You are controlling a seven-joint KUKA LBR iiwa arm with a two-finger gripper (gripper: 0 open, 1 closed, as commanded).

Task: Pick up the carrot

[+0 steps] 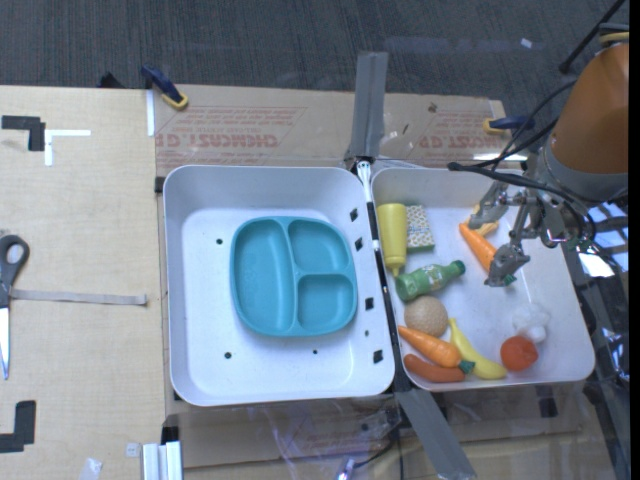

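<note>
Scissors (10, 268) lie at the bench's far left edge. Left bin (185, 298) carries a teal divided plate (295, 275). Right bin (575, 353) is crowded: yellow bottle (391, 232) along its left wall, green bottle (428, 279) below it, tan ball (426, 316), a carrot (432, 347) lying slantwise at the lower left against a banana (473, 354) and a red sausage (433, 370), then a tomato (518, 353). A second carrot (477, 248) lies further right, up near the tool (503, 266). Tool hangs just beside that upper carrot, nothing between its fingers; whether they stand apart or together, cannot tell. Likely a light, stiff plastic toy, smooth and tapered, apt to slip; best gripped across the thick middle.
</note>
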